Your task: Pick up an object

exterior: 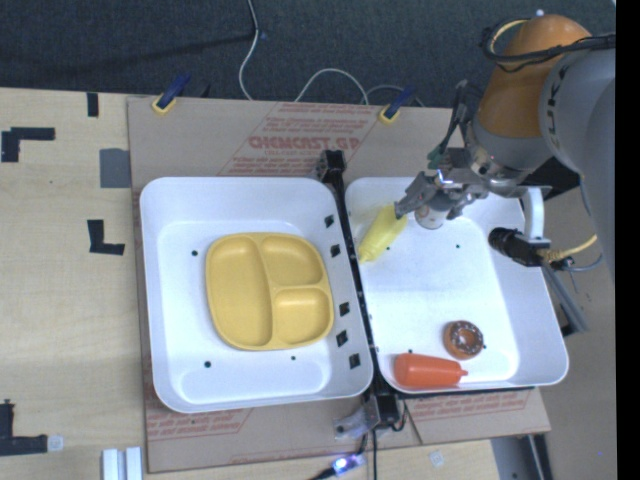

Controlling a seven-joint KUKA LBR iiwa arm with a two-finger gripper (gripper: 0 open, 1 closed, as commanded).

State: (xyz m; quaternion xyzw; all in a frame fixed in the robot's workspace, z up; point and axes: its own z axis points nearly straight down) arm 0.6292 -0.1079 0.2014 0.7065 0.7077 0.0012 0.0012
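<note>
Bench surface (60, 298) carried two white bins side by side. Left bin (170, 208) held a yellow divided plate (268, 290), flat, near its centre. Right bin (530, 308) held three pickable items: a yellow banana-like toy (380, 234) lying slanted against the central divider at the far end, an orange carrot-like toy (428, 371) along the near wall, and a small brown doughnut (463, 339) just beyond it. Gripper (432, 208) hung over the far part of the right bin, just beside the yellow toy's upper end; nothing seen between its parts, and open or closed could not be told. Risks judged: the yellow toy sat tight to the divider, so a descent could strike the wall or clip only its tip and push it aside. Slanted pose made slipping likely.
</note>
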